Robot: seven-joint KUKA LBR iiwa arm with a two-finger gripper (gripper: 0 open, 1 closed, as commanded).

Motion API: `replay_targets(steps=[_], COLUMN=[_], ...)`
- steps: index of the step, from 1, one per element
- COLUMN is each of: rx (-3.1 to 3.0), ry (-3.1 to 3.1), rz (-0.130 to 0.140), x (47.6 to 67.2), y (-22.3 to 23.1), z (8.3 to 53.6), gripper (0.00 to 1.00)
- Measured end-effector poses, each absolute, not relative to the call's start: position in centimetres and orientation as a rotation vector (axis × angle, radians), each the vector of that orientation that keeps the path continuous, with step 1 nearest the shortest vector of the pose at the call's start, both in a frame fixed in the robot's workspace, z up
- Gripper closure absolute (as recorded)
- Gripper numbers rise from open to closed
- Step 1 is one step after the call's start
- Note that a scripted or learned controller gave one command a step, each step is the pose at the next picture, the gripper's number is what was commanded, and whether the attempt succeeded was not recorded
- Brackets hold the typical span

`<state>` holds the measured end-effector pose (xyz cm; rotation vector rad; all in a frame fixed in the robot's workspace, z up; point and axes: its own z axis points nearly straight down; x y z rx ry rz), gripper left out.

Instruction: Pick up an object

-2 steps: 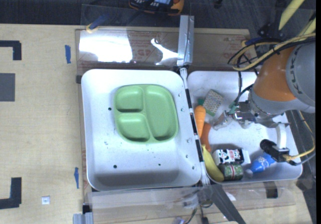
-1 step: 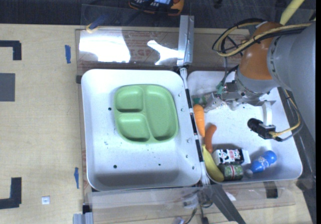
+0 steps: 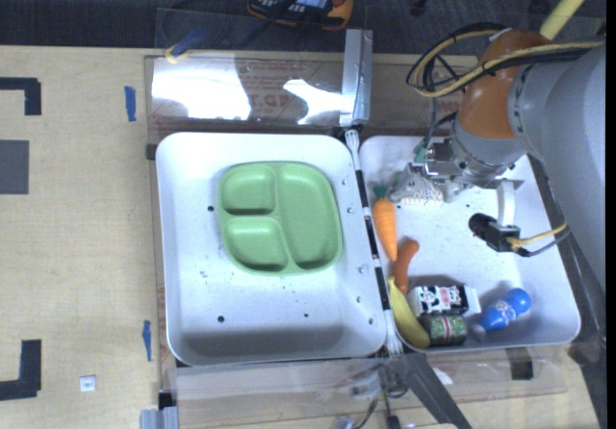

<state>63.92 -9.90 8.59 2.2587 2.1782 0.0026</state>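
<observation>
Grey arm low over the right bin, grip unreadable

Grey metal and an orange band fill the upper right, where we see the arm [image 3: 539, 100] reaching in and bending down toward the back of the right bin [image 3: 539, 273]. Its gripper [image 3: 435, 177] sits low near the bin's rear left corner, but the wrist body covers it from above, and we cannot tell how the fingers stand or whether anything is between them. A pale speckled patch just beside it is too blurred for us to name.

Along the right bin's left wall lie an orange carrot [image 3: 385, 225] and, touching its lower end, a darker orange piece [image 3: 404, 259]. A yellow banana [image 3: 404, 314] curves along the front left corner, partly hidden by the wall. Just beside it we see a black-and-white carton [image 3: 443, 299], a small green can [image 3: 446, 327] and a blue bottle [image 3: 503, 310] near the front edge. A black part [image 3: 489, 230] with a yellow cable hangs over the bin's middle.

A green divided plate [image 3: 281, 215] rests in the left bin [image 3: 183, 254]. The wooden surface [image 3: 77, 225] extends leftward.
</observation>
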Motion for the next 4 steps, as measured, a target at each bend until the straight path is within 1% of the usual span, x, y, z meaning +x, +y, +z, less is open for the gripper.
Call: replay_targets(steps=[1, 2, 3, 4], rx=[2.345, 2.314, 2.310, 2.211], ry=[2.086, 2.124, 2.126, 2.231], rz=[0.002, 0.000, 0.000, 0.001], x=[66.7, 64.4, 64.5, 63.6], y=[-10.3, -10.2, -10.1, -1.9], z=[10.7, 8.6, 9.6, 18.5], gripper=[0.00, 0.00, 1.00, 1.00])
